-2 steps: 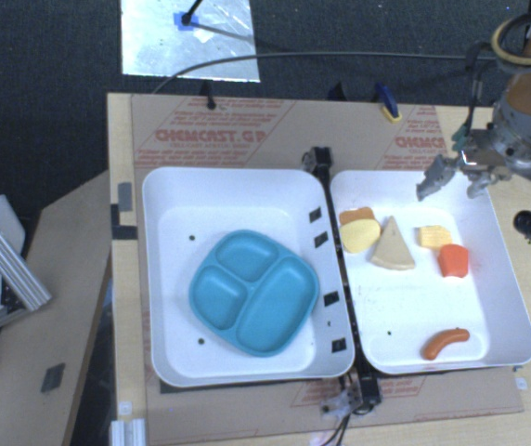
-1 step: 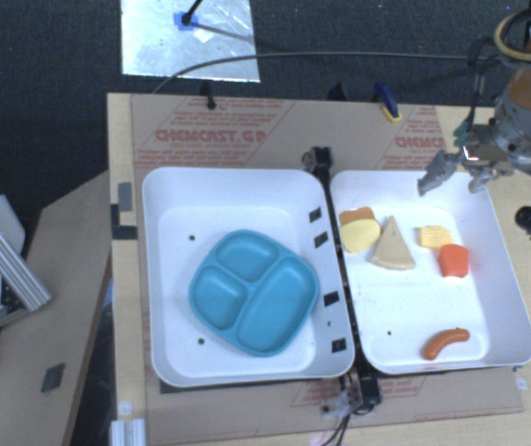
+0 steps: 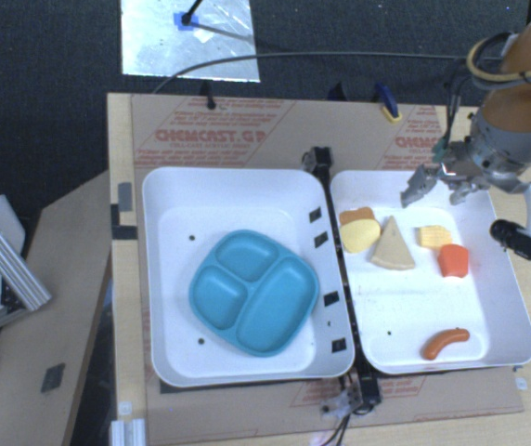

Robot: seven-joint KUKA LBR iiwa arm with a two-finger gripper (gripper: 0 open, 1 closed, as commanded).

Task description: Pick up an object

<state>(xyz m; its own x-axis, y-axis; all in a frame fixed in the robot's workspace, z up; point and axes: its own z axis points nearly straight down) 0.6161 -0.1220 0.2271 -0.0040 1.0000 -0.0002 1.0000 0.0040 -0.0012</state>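
The right bin (image 3: pixel 498 342) holds several toy foods: a yellow rounded piece (image 3: pixel 360 236) with an orange piece (image 3: pixel 357 216) behind it, a tan wedge (image 3: pixel 393 247), a small yellow block (image 3: pixel 433 236), a red-orange piece (image 3: pixel 453 261) and an orange sausage (image 3: pixel 445 343). My gripper (image 3: pixel 440 185) hangs over the far edge of that bin, above and behind the foods. Its fingers (image 3: pixel 417 186) are spread apart with nothing between them.
The left bin (image 3: pixel 168 203) holds a blue divided plate (image 3: pixel 252 291). A black divider with clips (image 3: pixel 326 240) runs between the bins. The arm's grey body and orange band (image 3: pixel 525 82) rise at the upper right. A black part (image 3: pixel 516 238) juts over the right bin's edge.
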